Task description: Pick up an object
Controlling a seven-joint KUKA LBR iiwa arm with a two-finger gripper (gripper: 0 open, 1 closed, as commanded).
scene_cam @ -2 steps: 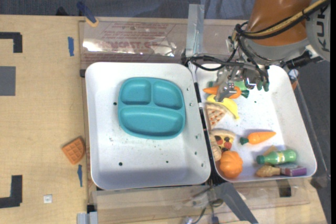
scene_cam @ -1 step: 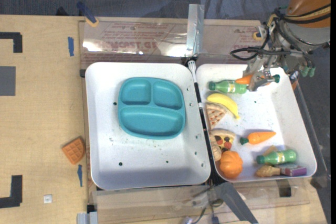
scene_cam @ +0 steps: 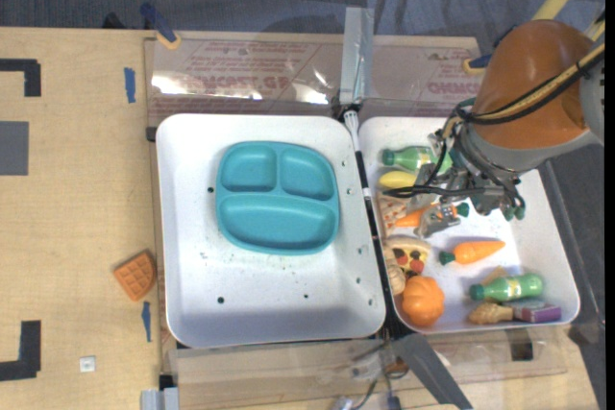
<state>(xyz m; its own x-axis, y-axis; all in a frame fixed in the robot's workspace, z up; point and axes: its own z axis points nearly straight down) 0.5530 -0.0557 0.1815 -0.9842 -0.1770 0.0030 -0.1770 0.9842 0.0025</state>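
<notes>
We are looking down on two white bins sitting side by side on the bench. The left bin (scene_cam: 183, 235) is holding a teal divided plate (scene_cam: 279, 197), lying flat near its middle. The right bin (scene_cam: 560, 250) is holding a scatter of toy food. The arm (scene_cam: 533, 86) is reaching in from the right, its orange band hanging over the far right corner of that bin, and the gripper (scene_cam: 444, 211) is hovering low over the bin's middle, among dark cables. We cannot tell how it is set or whether it is gripping anything.

Around it we are seeing a green bottle (scene_cam: 408, 156) and a yellow piece (scene_cam: 399, 178) at the far left of the bin, a carrot (scene_cam: 471, 252) lying just near of the gripper, a pizza slice (scene_cam: 411, 256) along the left wall, and an orange pumpkin (scene_cam: 423, 300) at the near left. At the near right a second green bottle (scene_cam: 507, 287) is lying beside a tan piece (scene_cam: 488, 312) and a purple piece (scene_cam: 540, 312). Out on the bench (scene_cam: 67, 158), well left of the bins, a small waffle (scene_cam: 135, 275) is lying alone.
</notes>
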